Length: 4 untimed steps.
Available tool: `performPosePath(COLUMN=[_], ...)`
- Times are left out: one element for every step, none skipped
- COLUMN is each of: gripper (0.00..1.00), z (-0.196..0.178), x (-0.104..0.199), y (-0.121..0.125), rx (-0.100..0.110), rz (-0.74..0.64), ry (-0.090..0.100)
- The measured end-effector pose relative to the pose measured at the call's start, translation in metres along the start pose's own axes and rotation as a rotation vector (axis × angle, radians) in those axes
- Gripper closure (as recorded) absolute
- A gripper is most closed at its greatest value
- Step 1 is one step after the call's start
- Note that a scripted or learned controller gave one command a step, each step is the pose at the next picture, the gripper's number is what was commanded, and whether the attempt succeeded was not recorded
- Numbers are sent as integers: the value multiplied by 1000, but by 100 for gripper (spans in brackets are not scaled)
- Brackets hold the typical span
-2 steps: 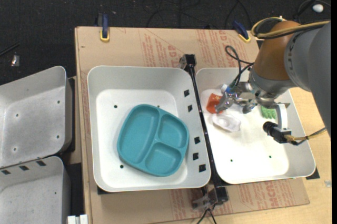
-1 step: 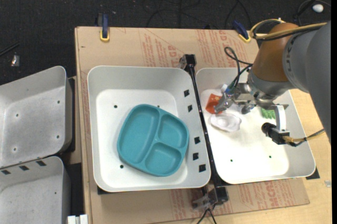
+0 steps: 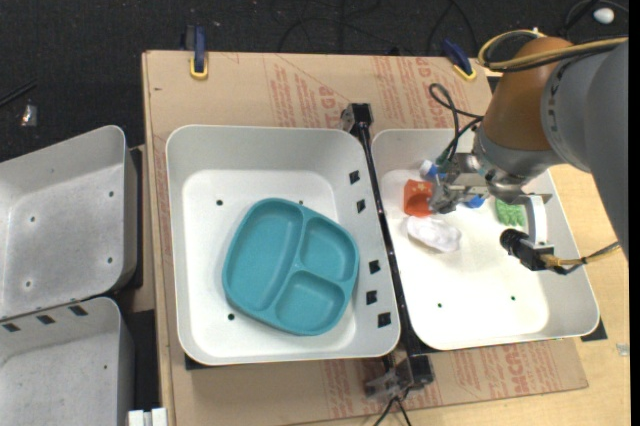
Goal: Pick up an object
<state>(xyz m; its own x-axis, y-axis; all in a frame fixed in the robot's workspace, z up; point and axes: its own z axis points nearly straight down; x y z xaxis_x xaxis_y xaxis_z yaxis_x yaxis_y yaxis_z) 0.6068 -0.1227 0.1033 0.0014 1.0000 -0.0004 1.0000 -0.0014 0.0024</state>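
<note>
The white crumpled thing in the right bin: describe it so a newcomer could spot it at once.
Start at the right bin, the one the arm reaches into. Near its middle, just below the end effector, lies the white crumpled object. It sits below an orange-red item and left of a green one; it alone is pale, nearly matching the bin floor, with a wrinkled, lumpy outline.

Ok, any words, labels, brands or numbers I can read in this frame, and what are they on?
Red lettering printed on the brown board under the bins: too blurred and slanted to read.
More red print along the board's front edge: also unreadable.
Nothing readable on the teal plate or the white bins.
</note>
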Motion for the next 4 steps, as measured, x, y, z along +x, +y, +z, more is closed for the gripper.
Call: performPosePath(gripper=[100, 100, 100, 100], z=[-43, -86, -118, -111], x=[-2, 1, 1, 52], y=[-1, 3, 5, 16], rx=[-2, -4, -3, 1], rz=[0, -4, -4, -9], ry=[0, -1, -1, 1])
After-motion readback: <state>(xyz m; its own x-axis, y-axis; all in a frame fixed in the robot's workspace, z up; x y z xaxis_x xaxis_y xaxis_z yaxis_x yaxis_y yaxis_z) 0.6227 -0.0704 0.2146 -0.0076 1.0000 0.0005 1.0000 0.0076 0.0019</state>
